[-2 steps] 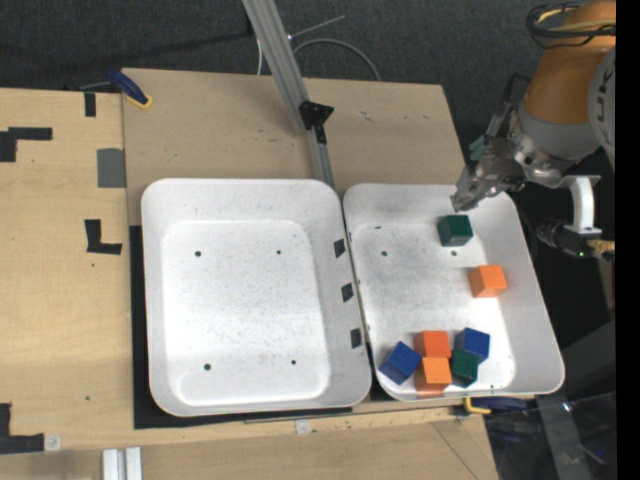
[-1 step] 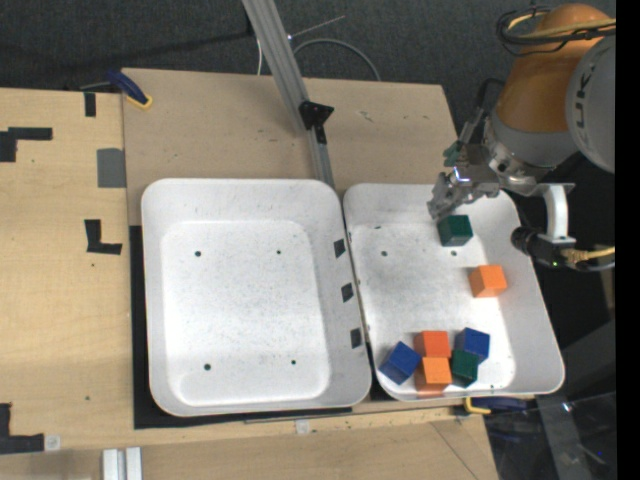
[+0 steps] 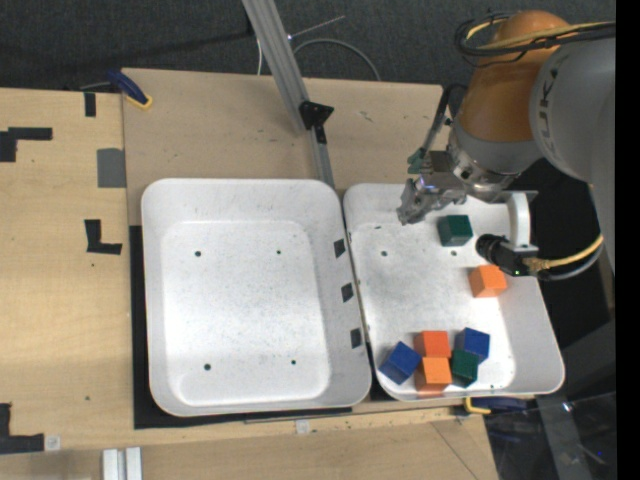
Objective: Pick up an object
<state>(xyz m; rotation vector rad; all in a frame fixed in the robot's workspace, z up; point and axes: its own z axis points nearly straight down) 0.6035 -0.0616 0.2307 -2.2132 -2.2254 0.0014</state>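
1. The arm (image 3: 545, 78) reaches in from the right, and its hand (image 3: 418, 203) hangs over the far left part of the right bin (image 3: 535, 313).
2. Whether the hand is released or clenched cannot be told; nothing shows between its tips.
3. A dark green block (image 3: 455, 230) lies just beside the hand, on its right, on the bin floor.
4. An orange block (image 3: 489, 281) lies alone nearer the bin's right wall.
5. At the near edge of the same bin sits a cluster: a blue block (image 3: 400, 361), two orange blocks (image 3: 435, 358) touching each other, a second blue block (image 3: 475, 343) and a green block (image 3: 464, 367).
6. The left bin (image 3: 245, 293) stands beside it on the desk (image 3: 60, 318).
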